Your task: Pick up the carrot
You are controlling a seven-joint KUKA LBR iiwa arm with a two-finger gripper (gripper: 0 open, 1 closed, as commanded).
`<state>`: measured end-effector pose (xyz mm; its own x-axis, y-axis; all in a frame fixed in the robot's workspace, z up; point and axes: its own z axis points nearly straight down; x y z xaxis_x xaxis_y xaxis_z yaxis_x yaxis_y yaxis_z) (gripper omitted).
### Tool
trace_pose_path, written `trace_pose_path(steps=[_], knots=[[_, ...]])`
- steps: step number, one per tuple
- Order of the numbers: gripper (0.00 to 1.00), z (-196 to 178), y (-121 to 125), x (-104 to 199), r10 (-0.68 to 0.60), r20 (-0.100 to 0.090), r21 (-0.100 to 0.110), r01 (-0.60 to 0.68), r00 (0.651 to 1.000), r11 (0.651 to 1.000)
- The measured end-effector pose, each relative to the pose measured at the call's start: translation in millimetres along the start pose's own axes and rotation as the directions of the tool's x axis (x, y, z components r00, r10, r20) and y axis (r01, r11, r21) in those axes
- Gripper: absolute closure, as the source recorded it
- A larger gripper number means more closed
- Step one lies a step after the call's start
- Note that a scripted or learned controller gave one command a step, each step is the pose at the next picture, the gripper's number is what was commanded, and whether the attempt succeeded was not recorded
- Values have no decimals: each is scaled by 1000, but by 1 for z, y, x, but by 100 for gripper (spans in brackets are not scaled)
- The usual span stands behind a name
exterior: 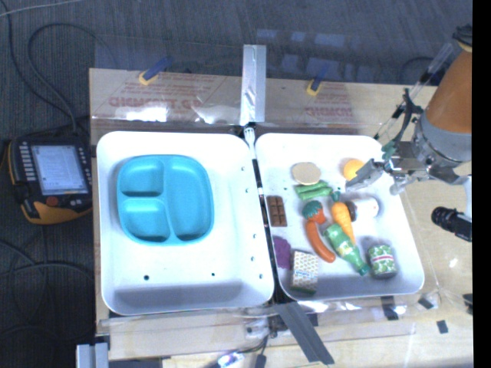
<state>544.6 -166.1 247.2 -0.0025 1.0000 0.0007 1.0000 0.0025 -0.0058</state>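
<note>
Grey metal fingers of the claw (371, 172) are hanging spread apart, gripping nothing, over the upper right corner of the right shallow white plastic bin (410, 240). Just beyond its tips a round yellow fruit (353, 166) is sitting; below and left, the small orange carrot (341, 214) is lying among toy food. Farther left, the other white bin (107, 228) is holding a blue divided plastic tray (164, 198). Both are resting on a pale wooden bench (184, 94) above dark carpet (230, 14).

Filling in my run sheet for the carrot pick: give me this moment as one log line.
stage: approach | claw: over right bin's far right corner, nothing visibly held | carrot: lying in right bin among toy food | blue tray: left bin
</note>
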Motion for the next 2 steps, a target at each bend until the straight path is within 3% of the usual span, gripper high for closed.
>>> trace_pose_path(steps=[1,2], knots=[[0,117,30,-25,136,3,-16,-136,991,991],[0,130,31,-14,65,24,-58,-64,998,996]])
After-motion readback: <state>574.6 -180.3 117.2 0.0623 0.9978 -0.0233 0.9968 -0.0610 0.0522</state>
